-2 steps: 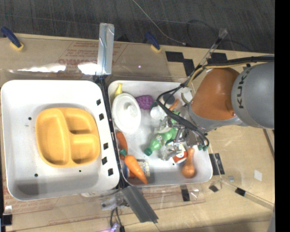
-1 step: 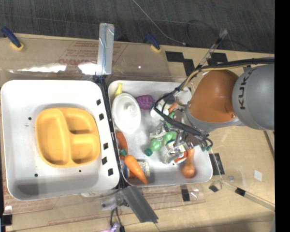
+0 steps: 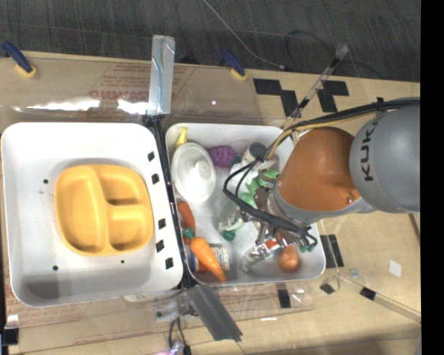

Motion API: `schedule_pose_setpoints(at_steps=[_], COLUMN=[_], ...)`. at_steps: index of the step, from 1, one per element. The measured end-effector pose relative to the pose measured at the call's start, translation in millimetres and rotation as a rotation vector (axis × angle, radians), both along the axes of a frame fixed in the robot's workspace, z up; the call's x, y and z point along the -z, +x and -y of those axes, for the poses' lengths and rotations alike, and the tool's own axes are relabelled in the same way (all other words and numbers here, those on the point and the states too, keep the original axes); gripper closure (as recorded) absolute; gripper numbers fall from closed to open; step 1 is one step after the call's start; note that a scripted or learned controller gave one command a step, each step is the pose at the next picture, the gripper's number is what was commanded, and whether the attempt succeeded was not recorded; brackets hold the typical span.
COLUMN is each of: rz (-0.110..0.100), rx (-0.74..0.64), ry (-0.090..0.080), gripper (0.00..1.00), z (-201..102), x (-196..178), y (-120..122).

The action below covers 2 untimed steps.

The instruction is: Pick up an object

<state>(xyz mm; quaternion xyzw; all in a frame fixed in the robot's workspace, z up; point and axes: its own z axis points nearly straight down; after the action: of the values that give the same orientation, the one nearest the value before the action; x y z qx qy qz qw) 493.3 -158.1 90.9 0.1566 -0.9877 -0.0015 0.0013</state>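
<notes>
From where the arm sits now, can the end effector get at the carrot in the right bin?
Probably yes. The carrot lies on top of the clutter by the right bin's near-left wall, with nothing over it. The end effector is low in the same bin, just to its right; that wall may crowd the grasp.

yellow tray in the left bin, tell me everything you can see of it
The yellow tray is a rounded-corner divided dish that looks like smooth, glossy plastic. Raised ridges split it into three compartments: one long one on its left side and two smaller ones on its right. All three look bare. It lies flat, open side up, near the middle of the left bin, resting on the bin's white floor, apart from the walls, with nothing else touching it.
</notes>
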Motion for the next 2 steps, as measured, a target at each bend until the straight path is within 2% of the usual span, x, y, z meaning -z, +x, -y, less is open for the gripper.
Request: schedule_pose_setpoints(at_steps=[1, 2], rz=[0.001, 0.011], rx=[-0.009, 0.062], ry=[0.0, -0.005], gripper=[1.0, 1.0], z=[-2, -19], x=[-10, -171], y=[1, 36])
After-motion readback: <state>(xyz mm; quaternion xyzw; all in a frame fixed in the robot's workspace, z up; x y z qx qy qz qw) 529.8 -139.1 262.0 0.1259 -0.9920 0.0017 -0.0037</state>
